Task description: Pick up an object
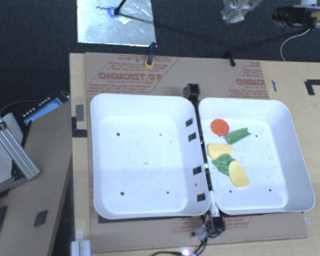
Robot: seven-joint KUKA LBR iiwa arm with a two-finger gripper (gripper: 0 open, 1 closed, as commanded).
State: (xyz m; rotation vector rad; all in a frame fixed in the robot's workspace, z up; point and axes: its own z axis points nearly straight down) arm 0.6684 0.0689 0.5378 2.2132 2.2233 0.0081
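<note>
Several small objects lie in the left half of the right bin [288, 143]. A red disc [220, 126] is farthest back, with a green piece [237, 135] just to its right. Below them a pale yellow piece [220, 150] touches a second green piece [222, 165]. A yellow oval [238, 174] lies nearest the front, against that green piece. My gripper [240, 4] hangs blurred at the top edge of the view, well behind the bins and away from every object. Nothing shows in its grasp.
The left bin [144, 153] sits beside the right one, joined by a black clipped divider [200, 153]. Both rest on a cardboard sheet [133, 73]. A shiny metal plate [114, 15] lies at the back left, and cables cross the dark floor behind.
</note>
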